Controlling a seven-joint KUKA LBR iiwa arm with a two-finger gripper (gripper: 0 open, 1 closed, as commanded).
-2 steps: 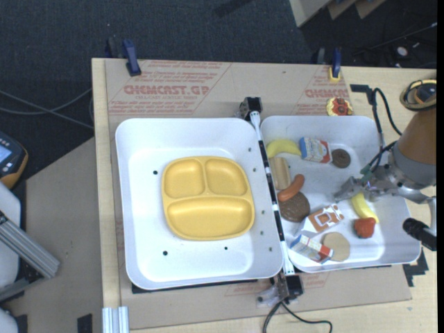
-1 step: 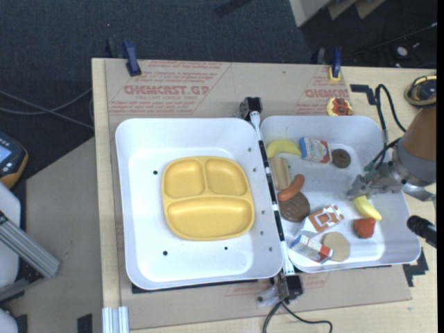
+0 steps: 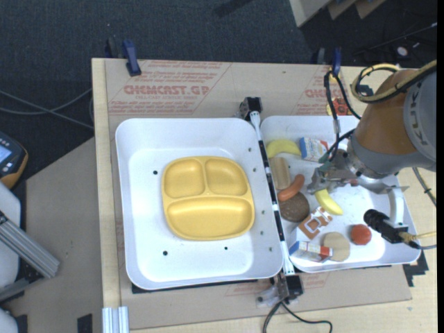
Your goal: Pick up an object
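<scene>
Arm: the arm (image 3: 388,127) reaches in from the right, and its wrist hangs low over the right bin (image 3: 361,261).
Gripper: the gripper (image 3: 331,177) sits near the bin's middle, in among the toy food. How wide it stands, I cannot tell. The wrist covers it from this angle.
Load: nothing visibly held, and every piece I can make out lies on the bin floor.
Closest target: a yellow piece (image 3: 329,202) just below the gripper, possibly touching it, though the view is too cramped to be sure.
Other candidates: a sausage (image 3: 291,186) just to the left, a brown patty (image 3: 295,207) beside it, and a bun (image 3: 279,172) against the bin's left wall.
Farther off: a banana (image 3: 281,148) and a carton (image 3: 313,146) near the far wall, and a tomato (image 3: 359,234) towards the near edge.
Left bin: the left bin (image 3: 139,186) holds a yellow plate (image 3: 207,198), well apart from the action.
Step in hand: by my read this is the reach-and-grasp stage, with the tool down at picking height and no lift yet.
Next move: it needs to centre on one piece, most likely the yellow one, then close firmly and rise straight up.
Watch for: tight packing, so a neighbour could get nudged or the grip could slide off that rounded shape.
</scene>
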